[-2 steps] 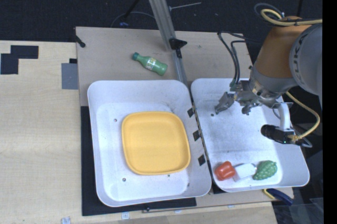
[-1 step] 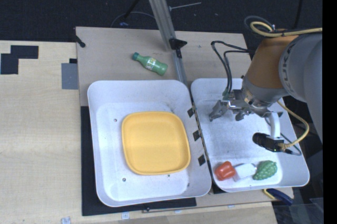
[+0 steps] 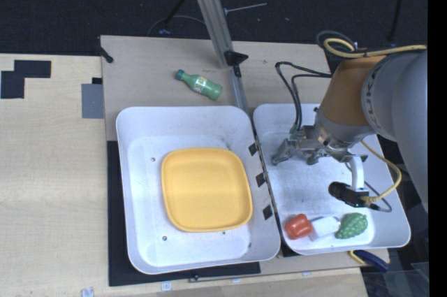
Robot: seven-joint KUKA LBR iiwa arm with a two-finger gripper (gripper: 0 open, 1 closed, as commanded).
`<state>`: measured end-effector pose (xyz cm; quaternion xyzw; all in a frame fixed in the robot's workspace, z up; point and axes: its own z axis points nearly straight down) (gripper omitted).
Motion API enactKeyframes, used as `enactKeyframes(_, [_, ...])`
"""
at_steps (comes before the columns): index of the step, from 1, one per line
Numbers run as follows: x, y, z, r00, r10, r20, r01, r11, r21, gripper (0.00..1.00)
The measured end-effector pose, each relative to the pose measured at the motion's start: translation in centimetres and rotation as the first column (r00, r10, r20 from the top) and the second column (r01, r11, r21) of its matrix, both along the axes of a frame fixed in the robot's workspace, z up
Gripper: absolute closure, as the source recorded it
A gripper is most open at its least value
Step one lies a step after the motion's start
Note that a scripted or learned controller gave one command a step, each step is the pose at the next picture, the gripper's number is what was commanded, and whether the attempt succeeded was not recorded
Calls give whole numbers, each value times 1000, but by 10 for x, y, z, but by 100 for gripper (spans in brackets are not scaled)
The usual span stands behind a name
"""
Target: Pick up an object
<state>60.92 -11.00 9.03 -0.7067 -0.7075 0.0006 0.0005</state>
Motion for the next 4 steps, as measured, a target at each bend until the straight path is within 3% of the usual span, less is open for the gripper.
enactKeyframes(1, [1, -1, 12, 1000, -3, 3, 3, 1000, 0, 100])
enactKeyframes(2, [3, 1, 54, 1000, -2, 5, 2, 1000, 0, 100])
enactKeyframes(4, [6, 3, 177, 1000, -1, 6, 1, 1000, 0, 100])
